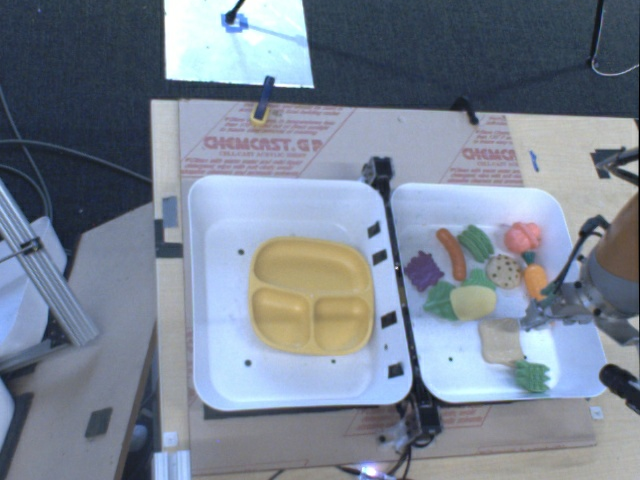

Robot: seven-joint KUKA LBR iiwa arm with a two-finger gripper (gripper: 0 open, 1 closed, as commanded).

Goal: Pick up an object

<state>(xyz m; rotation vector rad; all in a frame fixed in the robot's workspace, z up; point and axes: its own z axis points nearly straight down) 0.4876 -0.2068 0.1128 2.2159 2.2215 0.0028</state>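
Two shallow white bins are seen from above, side by side on a counter [560,133] covered with printed cardboard. The left bin [215,298] holds a yellow divided plate [310,295] with three compartments, lying flat near the middle.

The right bin [565,368] holds a scatter of toy food. A purple bunch of grapes [424,269] lies beside an orange-red sausage [452,253]. A green leafy piece [477,242] sits just right of the sausage, and a pink-red piece [523,236] is near the far right corner. A speckled cookie [505,270], a small carrot [535,281], a corn cob [470,301], a slice of toast [499,341] and a green broccoli piece [532,375] fill the rest.

The gripper [540,313] is lowered at the right side of this bin, just right of the corn and above the toast. Whether it is spread or pressed together cannot be told, and nothing is seen held.
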